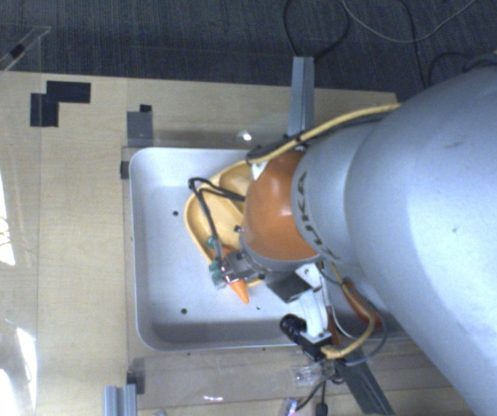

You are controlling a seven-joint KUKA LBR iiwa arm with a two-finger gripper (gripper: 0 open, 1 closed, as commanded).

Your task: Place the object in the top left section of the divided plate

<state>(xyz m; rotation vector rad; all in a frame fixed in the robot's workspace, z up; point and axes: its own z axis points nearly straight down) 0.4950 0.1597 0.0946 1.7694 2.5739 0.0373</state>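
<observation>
We note the grey arm [439, 224], which covers the right of the frame, its orange band [274, 215] hanging over the white bin [157, 258]. In the bin lies the yellow divided plate [203, 219], largely hidden beneath the wrist; we cannot tell its sections apart. The gripper [227, 271] sits low over the plate's near edge; whether it is apart or together, we cannot tell. A small orange object [241, 291] pokes out just beside it, at the plate's lower rim.
</observation>
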